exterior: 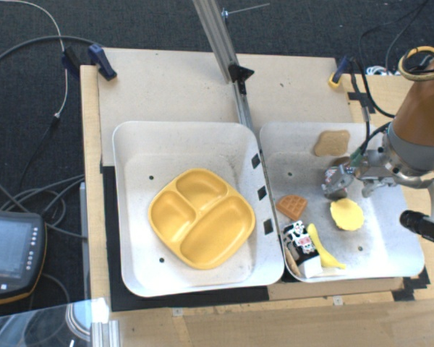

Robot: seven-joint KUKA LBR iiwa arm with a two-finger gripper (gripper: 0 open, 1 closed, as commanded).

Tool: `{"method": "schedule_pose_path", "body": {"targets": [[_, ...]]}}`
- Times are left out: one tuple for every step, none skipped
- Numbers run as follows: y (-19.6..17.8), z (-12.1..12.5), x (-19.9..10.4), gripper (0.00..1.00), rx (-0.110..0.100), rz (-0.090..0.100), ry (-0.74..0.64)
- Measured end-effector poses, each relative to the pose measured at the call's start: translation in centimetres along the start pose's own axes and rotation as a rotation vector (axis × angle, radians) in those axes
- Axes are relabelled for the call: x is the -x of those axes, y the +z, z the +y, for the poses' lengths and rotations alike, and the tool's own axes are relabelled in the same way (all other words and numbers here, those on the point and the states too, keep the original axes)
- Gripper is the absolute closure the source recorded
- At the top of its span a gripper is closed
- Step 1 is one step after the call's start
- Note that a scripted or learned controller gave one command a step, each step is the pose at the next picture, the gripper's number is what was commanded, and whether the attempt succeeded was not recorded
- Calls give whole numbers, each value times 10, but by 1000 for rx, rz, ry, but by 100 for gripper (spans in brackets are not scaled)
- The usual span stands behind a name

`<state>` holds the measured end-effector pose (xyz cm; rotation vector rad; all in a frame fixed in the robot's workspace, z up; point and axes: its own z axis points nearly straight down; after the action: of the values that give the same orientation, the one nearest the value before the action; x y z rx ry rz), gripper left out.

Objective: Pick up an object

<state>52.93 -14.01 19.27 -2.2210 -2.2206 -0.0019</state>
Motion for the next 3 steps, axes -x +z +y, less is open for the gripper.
{"method": "schedule_pose_path", "body": {"targets": [[0,0,0,0,0,0,0],[-138,31,47,0,11,-6,-1],[-138,20,-14,0,-2,2,-7]]}}
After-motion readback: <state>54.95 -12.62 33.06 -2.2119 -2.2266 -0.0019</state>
